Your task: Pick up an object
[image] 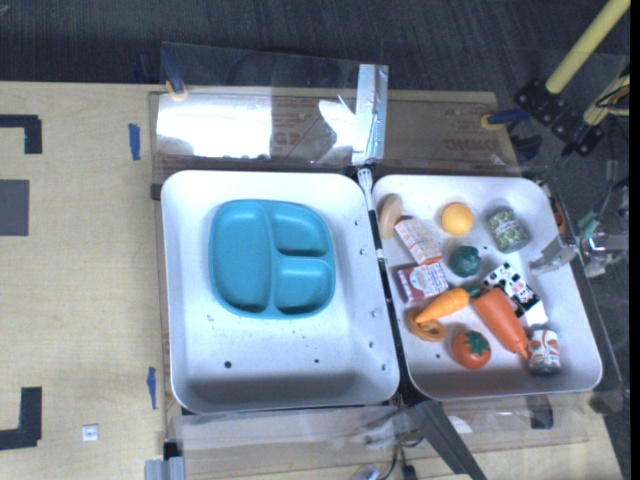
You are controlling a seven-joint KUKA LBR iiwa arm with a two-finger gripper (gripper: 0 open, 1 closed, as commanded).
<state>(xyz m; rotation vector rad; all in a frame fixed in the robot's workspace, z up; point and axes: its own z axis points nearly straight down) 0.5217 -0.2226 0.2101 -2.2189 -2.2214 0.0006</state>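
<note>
Right bin (pixel 580 373), nearest rim first: small can (pixel 545 353) in the near corner; red tomato (pixel 470 348); large carrot (pixel 500 320) lying slantwise, touching the can's side; smaller orange vegetable (pixel 438 313) just beside it; black-and-white patterned block (pixel 515 288); dark red packet (pixel 420 280); dark green ball (pixel 464 260); pale carton (pixel 418 238); yellow-orange ball (pixel 457 218); green jar (pixel 508 228); brown piece (pixel 390 208) by the far rim. Left bin (pixel 190 368): one blue divided plate (pixel 272 258). Gripper (pixel 585 240): grey part at the right bin's right rim, apart from every item; whether the jaws are open or closed cannot be told. Progress: nothing lifted, all items lie in the bin; choice, descent, grasp and lift judged still to do. Beyond, on the worktop (pixel 80 268): a clear sheet (pixel 270 118)
</note>
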